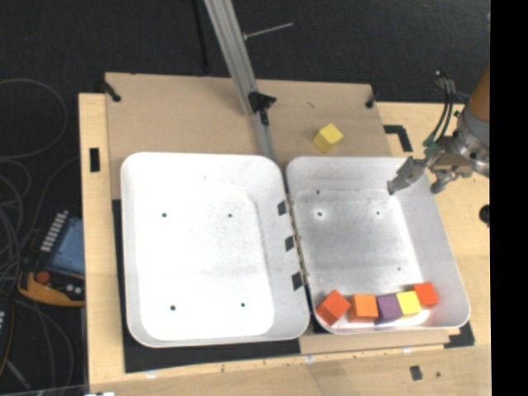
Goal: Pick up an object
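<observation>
Several small blocks lie in a row along the near wall of the right bin [429, 221]: an orange-red one [334, 305], an orange one [364, 306], a purple one [388, 307], a yellow one [408, 304] and another orange-red one [426, 294]. A yellow block [327, 137] sits outside the bins on the bench behind the right bin. My gripper [422, 176] hovers over the far right corner of the right bin, open, with nothing between its fingers.
The left bin [140, 221] lies beside the right one, with clips along the shared edge. A slanted metal pole [235, 48] rises behind the bins. Cables and a handheld pendant [58, 258] lie off the bench's left side.
</observation>
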Robot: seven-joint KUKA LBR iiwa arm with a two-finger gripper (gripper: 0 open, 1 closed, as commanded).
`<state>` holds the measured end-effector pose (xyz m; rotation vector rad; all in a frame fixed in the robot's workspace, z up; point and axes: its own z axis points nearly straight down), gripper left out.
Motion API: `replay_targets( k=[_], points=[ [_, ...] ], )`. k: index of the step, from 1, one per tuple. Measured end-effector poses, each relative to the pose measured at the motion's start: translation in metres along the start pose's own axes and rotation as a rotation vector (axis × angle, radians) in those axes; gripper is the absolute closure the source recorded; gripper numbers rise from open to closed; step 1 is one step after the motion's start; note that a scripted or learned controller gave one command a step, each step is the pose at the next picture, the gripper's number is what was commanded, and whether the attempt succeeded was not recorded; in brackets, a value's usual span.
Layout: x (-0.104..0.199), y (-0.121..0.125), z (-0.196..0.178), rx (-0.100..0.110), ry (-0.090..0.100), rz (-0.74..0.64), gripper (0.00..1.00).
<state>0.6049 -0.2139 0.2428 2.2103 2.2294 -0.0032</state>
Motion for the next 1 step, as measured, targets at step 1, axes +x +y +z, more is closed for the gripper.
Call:
replay_targets(
  k=[1],
  points=[
    [0.0416, -0.0389, 0.1122, 0.008, 0.005, 0.008, 0.0]
  ],
)
